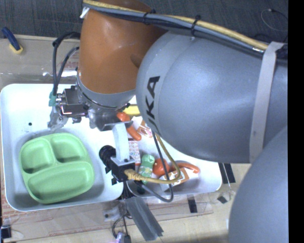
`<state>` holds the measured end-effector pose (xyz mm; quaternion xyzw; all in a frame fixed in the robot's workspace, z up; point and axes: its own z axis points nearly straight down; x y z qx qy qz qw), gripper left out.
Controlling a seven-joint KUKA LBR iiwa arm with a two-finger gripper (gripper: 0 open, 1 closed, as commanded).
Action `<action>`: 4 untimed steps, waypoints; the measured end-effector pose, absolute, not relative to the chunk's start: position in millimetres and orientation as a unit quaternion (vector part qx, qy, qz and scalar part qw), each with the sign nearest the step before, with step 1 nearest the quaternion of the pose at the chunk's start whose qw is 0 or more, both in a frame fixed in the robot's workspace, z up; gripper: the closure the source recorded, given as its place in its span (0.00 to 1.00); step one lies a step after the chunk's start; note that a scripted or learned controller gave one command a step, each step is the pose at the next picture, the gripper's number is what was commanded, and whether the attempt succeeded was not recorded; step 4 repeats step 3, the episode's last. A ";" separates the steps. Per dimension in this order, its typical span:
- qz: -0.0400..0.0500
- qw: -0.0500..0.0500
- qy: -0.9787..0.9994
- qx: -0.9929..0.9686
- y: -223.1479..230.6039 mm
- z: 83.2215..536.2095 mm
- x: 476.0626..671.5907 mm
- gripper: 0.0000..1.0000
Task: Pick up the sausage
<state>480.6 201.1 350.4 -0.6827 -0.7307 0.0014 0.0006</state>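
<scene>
glossy green plastic tray (57, 168) in a smooth white plastic bin (15, 97).

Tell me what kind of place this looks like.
Probably a robotics lab bench, not a kitchen: a large KUKA arm with loose cabling reaches over a white bin holding a green divided plate and what look like toy foods.

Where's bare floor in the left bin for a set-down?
Bare white floor lies along the far-left wall of the shallow white bin, above the green three-compartment plastic tray. A narrow strip runs between the tray and the black gripper mount. Crowded under the grey arm: orange sausage-like pieces and small toys.
</scene>
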 end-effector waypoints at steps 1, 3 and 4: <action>0.005 0.002 -0.677 -0.736 197.5 136.5 477.9 0.00; 0.003 0.002 -0.503 -0.864 219.6 89.5 608.2 0.00; 0.003 0.002 -0.503 -0.864 219.6 89.5 608.2 0.00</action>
